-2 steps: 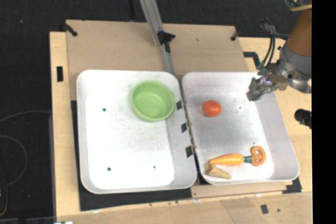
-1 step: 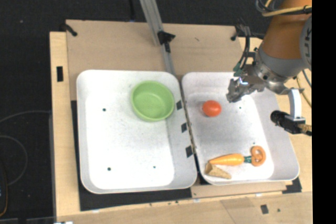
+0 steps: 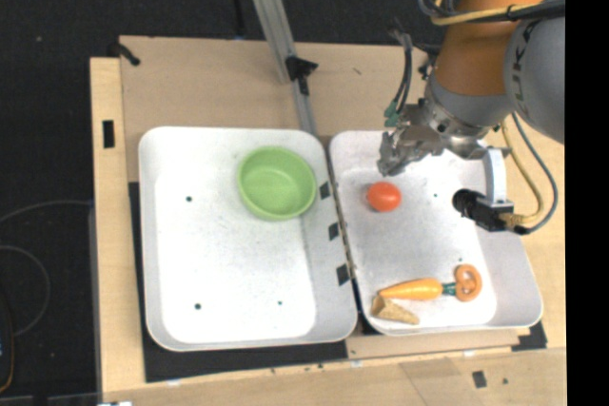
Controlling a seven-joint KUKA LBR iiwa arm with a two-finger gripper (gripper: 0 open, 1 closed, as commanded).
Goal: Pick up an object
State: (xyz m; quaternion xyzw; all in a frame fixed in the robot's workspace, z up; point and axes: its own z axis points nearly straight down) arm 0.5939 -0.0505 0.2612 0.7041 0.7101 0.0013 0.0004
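Left half of the frame: the left bin (image 3: 171, 299) carries a green bowl (image 3: 277, 183) near its upper right corner. You would judge this bowl light, rigid plastic, best taken by pinching its rim, since the body is too wide for two fingers.

Centre right: the right bin (image 3: 419, 242) holds the likeliest target, a small red-orange ball (image 3: 384, 197), lying in the bin's upper left part, apart from the walls. Expect it to be light, smooth and prone to roll; close on it across its widest line, fingers descending on either side, or it will squirt out.

Just above and slightly right of the ball: the gripper (image 3: 392, 164), hanging from the grey and orange arm (image 3: 485, 43). Its dark tips point down toward the ball, close to it, with nothing visibly between them. Whether the tips stand apart or together you cannot tell at this resolution.

Lower right of the frame: a toy carrot (image 3: 412, 289), a pale wedge (image 3: 394, 310) just below it, and an orange ring-shaped piece (image 3: 467, 281) at the carrot's right end. All look light and stiff; the carrot's tapered body would slip unless taken at its thick middle.
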